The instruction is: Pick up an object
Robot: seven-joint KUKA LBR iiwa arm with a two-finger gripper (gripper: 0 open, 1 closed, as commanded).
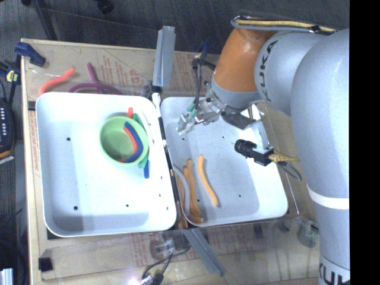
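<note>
From above we see two white bins side by side. The gripper (pixel 185 123) hangs over the far left corner of the right bin (pixel 261 200), its small fingers apart with nothing between them. Orange strips (pixel 208 180) lie well apart from it, near the bin's front left. A green bowl (pixel 123 140) sits in the left bin (pixel 77 212). We judge it best to move the gripper above one strip, straddle its width, then descend.
</note>
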